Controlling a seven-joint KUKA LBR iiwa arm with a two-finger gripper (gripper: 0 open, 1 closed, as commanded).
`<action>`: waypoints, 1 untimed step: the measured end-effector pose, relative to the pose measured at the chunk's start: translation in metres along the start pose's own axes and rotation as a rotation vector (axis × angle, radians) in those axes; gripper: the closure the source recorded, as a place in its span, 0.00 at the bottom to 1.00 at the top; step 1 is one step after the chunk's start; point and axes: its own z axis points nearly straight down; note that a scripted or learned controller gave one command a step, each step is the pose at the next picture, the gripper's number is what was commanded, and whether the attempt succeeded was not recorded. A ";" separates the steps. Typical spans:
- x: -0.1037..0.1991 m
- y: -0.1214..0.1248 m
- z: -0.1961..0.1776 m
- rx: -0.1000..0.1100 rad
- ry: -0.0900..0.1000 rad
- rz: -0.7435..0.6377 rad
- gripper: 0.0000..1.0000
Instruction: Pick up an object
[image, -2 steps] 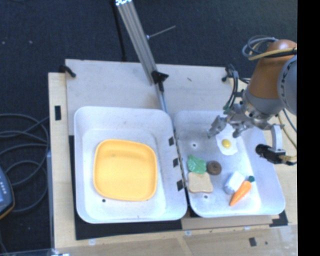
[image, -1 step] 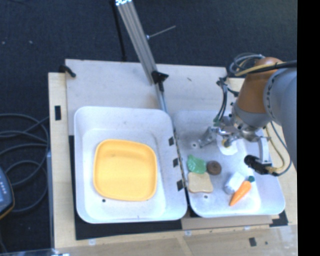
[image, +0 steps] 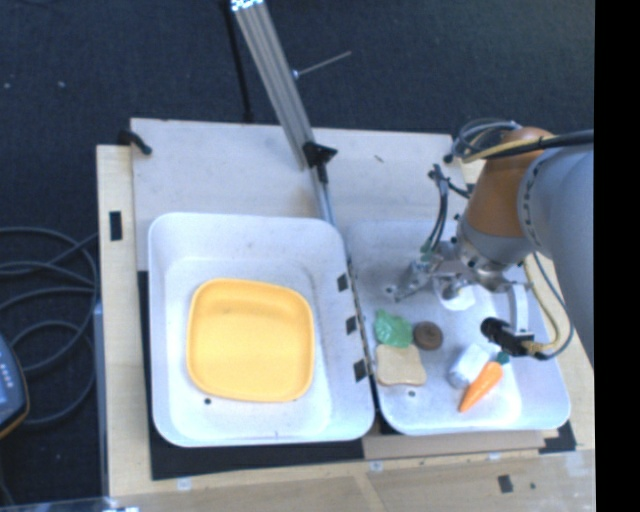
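Note:
The right bin (image: 385, 250) holds several small objects near its front. A green leafy piece (image: 392, 328) lies by the left wall, with a brown round piece (image: 428, 336) just to its right. A tan toast slice (image: 400, 366) sits in front of them. An orange carrot (image: 481, 385) leans against a white-grey can (image: 465, 364) at the front right. My gripper (image: 432, 281) hangs over the middle of this bin, behind the objects and apart from them. Nothing shows in its grasp.
The left bin (image: 170, 250) holds a yellow square plate (image: 250, 338). A slanted metal pole (image: 285, 95) stands behind the bins' shared wall. Cables (image: 535, 335) loop from the wrist over the right bin's right side.

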 end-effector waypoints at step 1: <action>0.000 0.001 -0.011 -0.003 0.001 0.001 1.00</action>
